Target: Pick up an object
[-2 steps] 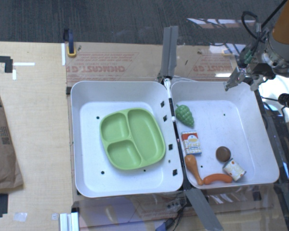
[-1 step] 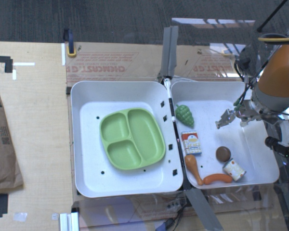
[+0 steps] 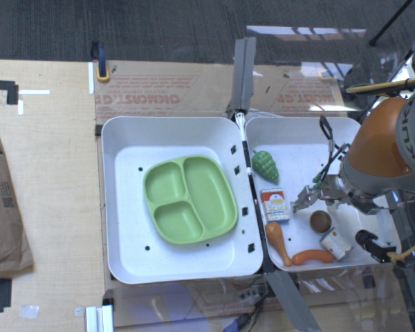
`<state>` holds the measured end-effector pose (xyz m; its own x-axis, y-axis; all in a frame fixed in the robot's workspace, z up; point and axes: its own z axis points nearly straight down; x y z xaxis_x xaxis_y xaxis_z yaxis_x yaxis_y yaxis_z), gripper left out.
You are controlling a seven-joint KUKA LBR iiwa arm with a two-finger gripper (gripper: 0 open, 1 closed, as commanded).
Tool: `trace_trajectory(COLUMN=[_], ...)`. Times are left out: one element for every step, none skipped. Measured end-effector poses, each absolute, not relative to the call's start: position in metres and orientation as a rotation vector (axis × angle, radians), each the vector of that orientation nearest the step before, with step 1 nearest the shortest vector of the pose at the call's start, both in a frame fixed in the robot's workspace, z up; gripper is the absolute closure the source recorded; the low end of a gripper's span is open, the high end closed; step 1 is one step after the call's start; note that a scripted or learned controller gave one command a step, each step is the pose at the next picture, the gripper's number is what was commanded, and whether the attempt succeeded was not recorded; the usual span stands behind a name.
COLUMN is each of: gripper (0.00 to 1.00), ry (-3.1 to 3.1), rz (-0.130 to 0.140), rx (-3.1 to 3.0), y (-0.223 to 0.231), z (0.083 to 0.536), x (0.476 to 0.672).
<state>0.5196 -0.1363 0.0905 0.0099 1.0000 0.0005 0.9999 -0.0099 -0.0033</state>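
My hand hangs low in the right bin, near its middle, reaching in from the right with my orange band above the bin's right wall. The metal tips are small and blurred from up here, so I cannot tell whether they are apart or together, and I see nothing between them.

Just left of my hand lies a small box with a red top, close to the tips; whether they touch I cannot tell. Just right and below is a brown ball, beside it but apart. Below the ball sits a small white block, and along the bin's front wall lies an orange sausage. An orange drumstick runs from under the box down toward the front left corner. A green lump rests near the divider, above the box and well clear of my hand.

The back half of the right bin is bare white floor. The front is crowded, with things close to the front wall.

The left bin holds a green plate with three compartments, lying flat near its middle, with bare floor all round. On the worktop at the far left lies a brown bag.
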Motion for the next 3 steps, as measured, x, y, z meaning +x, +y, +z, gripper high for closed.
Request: trace_trajectory(gripper=[0.0,1.0,1.0], ry=[-2.253,-2.248,-2.281], rz=[0.002,0.002,0.003], rx=[-2.186,-2.191,-2.162], y=[-0.13,-0.131,-0.113], z=[0.091,0.099,0.245], x=[0.477,0.477,0.503])
